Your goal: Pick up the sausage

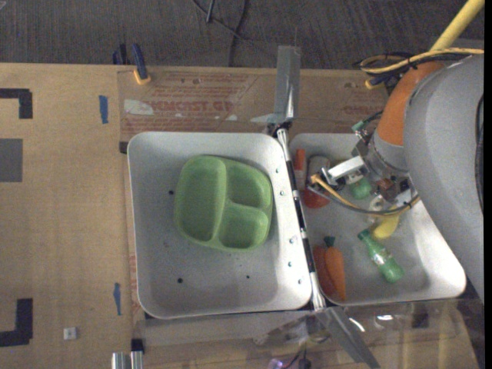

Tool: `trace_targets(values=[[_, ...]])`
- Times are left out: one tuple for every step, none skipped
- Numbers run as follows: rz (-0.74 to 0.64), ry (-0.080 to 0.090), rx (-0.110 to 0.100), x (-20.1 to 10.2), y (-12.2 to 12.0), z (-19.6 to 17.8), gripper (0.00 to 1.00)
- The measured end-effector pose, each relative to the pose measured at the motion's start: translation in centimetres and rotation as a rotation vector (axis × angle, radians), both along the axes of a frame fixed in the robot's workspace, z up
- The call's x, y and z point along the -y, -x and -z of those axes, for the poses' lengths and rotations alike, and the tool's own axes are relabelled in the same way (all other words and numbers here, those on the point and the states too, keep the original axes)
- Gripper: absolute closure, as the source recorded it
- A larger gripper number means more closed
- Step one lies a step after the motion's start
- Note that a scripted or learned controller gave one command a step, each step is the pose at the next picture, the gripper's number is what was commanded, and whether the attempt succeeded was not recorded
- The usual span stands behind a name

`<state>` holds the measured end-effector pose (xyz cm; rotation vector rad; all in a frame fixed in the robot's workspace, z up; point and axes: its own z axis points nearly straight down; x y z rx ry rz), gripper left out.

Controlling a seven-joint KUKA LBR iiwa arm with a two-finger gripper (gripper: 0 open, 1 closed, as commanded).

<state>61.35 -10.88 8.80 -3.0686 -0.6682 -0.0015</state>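
Sausage (300, 162) by divider, arm (442, 129) reaching in – end effector (369, 187) low

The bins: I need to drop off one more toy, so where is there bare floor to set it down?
Left bin: bare floor along the near edge and left wall, around the green divided plate. Right bin is crowded: carrot, green bottle, a yellow piece and the arm over its far half. A small bare strip lies beside the bottle.
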Motion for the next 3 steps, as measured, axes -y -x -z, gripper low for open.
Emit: trace_targets(values=[[0.090, -0.014, -0.035, 1.0, -3.6, -0.3, 0.00], [0.204, -0.002, 0.001, -0.8, 4.6, 0.0, 0.00], [0.206, -0.001, 0.000, -0.7, 4.6, -1.0, 1.00]])
